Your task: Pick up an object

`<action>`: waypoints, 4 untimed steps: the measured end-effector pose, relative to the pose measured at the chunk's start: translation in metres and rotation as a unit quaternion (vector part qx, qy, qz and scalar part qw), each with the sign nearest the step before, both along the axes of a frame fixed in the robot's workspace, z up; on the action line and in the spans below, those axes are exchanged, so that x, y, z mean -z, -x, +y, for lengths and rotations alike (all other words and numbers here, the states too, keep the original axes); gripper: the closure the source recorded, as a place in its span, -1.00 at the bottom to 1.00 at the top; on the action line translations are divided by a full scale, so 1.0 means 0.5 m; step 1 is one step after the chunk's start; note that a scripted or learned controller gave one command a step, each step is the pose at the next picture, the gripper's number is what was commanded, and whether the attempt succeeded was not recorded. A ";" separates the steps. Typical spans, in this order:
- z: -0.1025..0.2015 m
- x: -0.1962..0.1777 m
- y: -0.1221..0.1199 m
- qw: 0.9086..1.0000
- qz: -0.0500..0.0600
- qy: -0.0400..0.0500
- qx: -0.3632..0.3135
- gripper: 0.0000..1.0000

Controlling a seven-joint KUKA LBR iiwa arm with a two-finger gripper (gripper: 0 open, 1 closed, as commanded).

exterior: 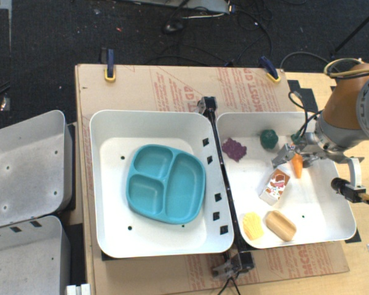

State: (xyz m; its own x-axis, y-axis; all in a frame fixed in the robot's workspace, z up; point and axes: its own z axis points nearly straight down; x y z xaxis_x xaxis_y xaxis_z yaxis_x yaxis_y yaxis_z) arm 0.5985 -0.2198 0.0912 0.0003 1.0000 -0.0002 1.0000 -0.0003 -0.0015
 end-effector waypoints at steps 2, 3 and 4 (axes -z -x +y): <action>0.008 -0.150 -0.015 1.000 -0.005 0.001 -0.002 1.00; 0.007 -0.240 -0.018 1.000 -0.004 0.001 -0.002 1.00; 0.110 -0.261 0.000 1.000 -0.001 -0.001 -0.004 1.00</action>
